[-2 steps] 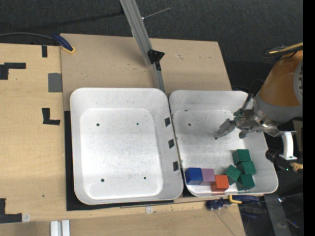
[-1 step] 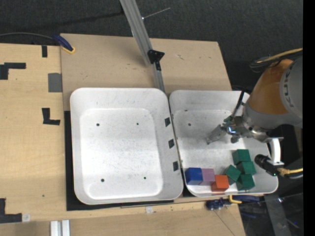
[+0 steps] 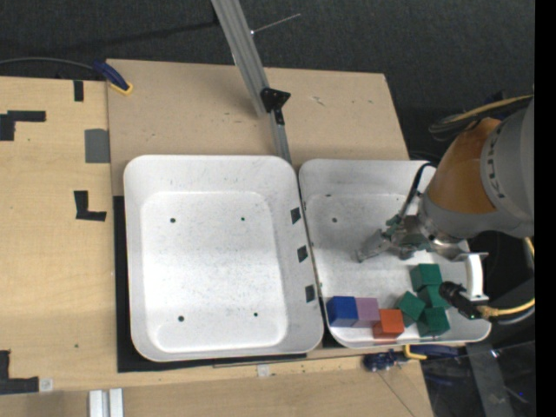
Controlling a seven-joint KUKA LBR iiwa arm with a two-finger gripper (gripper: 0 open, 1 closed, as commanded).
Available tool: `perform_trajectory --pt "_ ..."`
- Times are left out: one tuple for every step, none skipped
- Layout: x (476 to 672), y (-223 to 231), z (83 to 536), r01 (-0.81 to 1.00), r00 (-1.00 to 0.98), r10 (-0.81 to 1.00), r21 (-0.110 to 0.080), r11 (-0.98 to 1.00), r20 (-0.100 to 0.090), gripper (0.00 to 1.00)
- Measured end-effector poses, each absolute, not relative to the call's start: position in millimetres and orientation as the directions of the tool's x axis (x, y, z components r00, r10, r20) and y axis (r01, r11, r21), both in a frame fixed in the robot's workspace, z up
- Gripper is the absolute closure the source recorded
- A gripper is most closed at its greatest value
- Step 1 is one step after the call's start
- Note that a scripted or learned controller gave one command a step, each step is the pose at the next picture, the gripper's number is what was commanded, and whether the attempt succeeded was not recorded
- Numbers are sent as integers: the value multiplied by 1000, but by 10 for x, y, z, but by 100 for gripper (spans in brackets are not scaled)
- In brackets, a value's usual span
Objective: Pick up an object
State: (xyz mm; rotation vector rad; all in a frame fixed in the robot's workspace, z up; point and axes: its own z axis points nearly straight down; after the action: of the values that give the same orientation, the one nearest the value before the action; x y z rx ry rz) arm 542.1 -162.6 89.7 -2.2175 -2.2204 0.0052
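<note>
I am seeing the gripper (image 3: 375, 248) hanging over the right bin (image 3: 365, 185), jaws wide, holding nothing.

A pale plywood tabletop (image 3: 217, 111) fills most of the scene, its surface lightly scuffed and evenly lit, with no hard shadows. Black tape marks (image 3: 84, 205) and a grey rectangular patch (image 3: 97, 145) sit on its left part. A slanted grey metal rail (image 3: 236, 33) crosses the top edge, ending in a black bracket (image 3: 274, 101). Beyond the board lies a dark grey carpeted floor (image 3: 391, 24). A blue and yellow clamp (image 3: 114, 75) grips the board's upper left corner, beside a thin black cable (image 3: 43, 62).
</note>
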Motion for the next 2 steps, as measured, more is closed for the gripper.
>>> perform_trajectory --pt "5426 -1620 1011 1000 -2 1000 -3 2 1 100" --pt "5413 -1697 1466 1000 0 1000 2 0 -1 100"
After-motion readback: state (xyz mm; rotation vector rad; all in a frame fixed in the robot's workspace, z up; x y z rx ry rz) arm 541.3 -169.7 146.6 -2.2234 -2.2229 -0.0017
